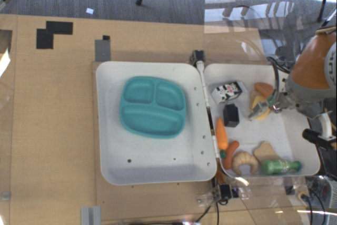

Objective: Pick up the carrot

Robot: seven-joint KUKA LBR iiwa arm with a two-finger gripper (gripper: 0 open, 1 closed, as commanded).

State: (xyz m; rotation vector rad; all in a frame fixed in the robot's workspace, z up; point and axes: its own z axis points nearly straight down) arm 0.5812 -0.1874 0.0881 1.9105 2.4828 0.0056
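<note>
You see the jaws (259, 111) low over the upper part of the right bin (295, 134), at the end of the grey arm (310, 74) with its orange band. You cannot tell from this slant whether they are apart or together; nothing shows plainly between them. They sit on or just above a pale yellow item (257, 104), and an orange, bread-like piece (264, 89) lies just above them.

The carrot (221, 135) lies down and to the left of the jaws, well apart from them, hard against the bin's left wall. It runs lengthwise along that wall, with its narrow end toward the top of the view. Just below it, a second orange-red vegetable (231, 148) with a green end angles toward the croissant (245, 160).

Between the jaws and the carrot you find a small black block (230, 115). Up and left of the jaws rests a small white carton with black patches (227, 91); any print on it is too small for you to read. Below the jaws, near the bin's lower edge, lie a tan wedge (267, 150) and a green bottle (280, 166) on its side, whose label you cannot read either.

Far left of the jaws, the left bin (110, 155) holds a teal divided plate (152, 106). Both bins stand on the wooden desk (47, 134).
</note>
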